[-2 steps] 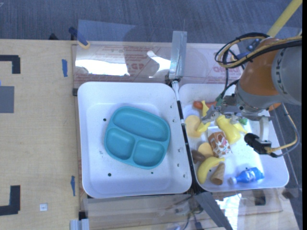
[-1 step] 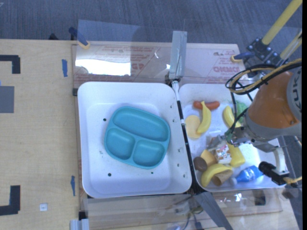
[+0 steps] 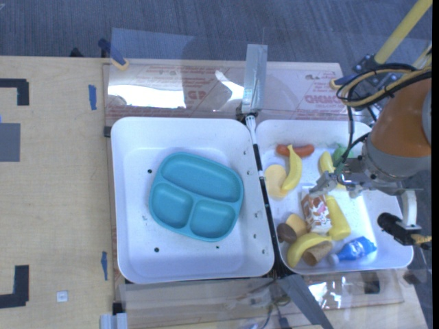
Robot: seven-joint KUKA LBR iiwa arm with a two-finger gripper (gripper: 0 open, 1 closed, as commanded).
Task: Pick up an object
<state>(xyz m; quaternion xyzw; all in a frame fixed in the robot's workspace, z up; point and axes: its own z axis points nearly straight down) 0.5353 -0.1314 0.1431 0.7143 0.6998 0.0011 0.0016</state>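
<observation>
Teal and three-sectioned, a divided plate lay in the left bin. Across the divider, the right bin held a clutter of toy food: a yellow banana beside a red sausage, a printed snack packet lying against a yellow block, another banana lower down, and a blue piece. The gripper hung just above the snack packet; whether it gripped anything I could not tell.
</observation>
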